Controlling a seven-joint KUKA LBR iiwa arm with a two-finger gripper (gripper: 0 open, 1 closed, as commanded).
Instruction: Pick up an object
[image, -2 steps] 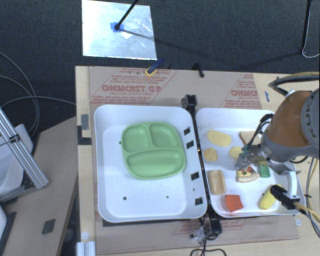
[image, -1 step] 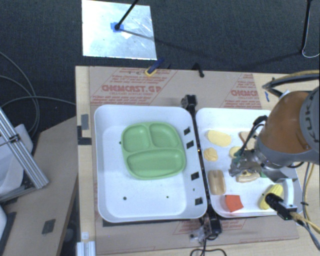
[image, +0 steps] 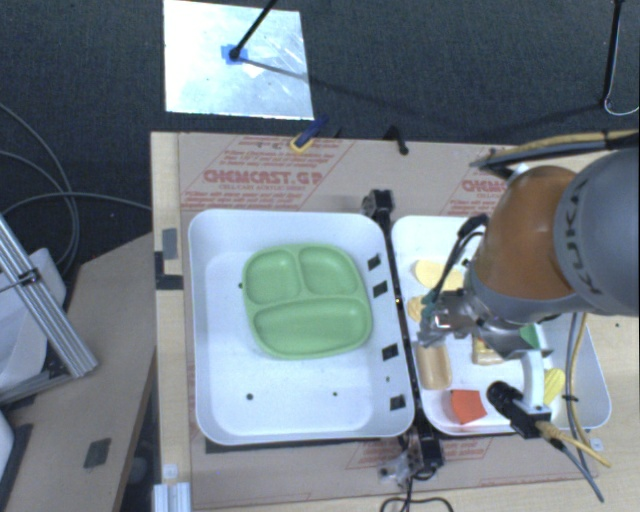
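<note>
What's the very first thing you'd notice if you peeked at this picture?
Probably the big green divided plate, lying alone in the middle of the left white bin. Next, the chunky grey robot arm with its orange band looming over the right white bin. Below it lie small things, such as a tan block and an orange-red block.

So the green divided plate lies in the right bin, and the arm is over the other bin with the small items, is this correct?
Not quite. The camera view shows the green divided plate lying in the left bin, not the right one. The rest holds: the arm is over the other bin, which holds the small items, such as an orange block.
</note>
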